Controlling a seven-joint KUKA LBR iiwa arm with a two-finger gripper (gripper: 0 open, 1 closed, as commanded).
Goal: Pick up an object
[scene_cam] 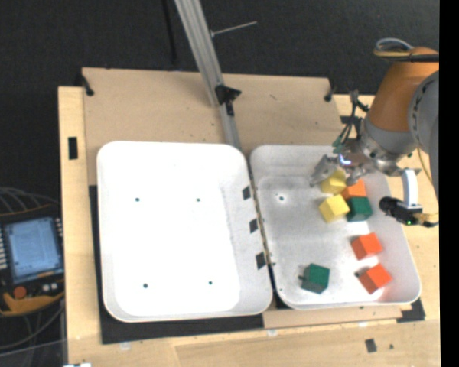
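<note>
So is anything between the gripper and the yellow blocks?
Nothing visible. The gripper sits right over the upper yellow block in the right bin, with a second yellow block and a green one crowded just below.

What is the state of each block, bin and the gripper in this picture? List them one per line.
gripper: low over the yellow blocks
yellow blocks: clustered by a green block
orange blocks: lying loose, apart
green block, near edge: alone, tilted
right bin: holds every block
</note>
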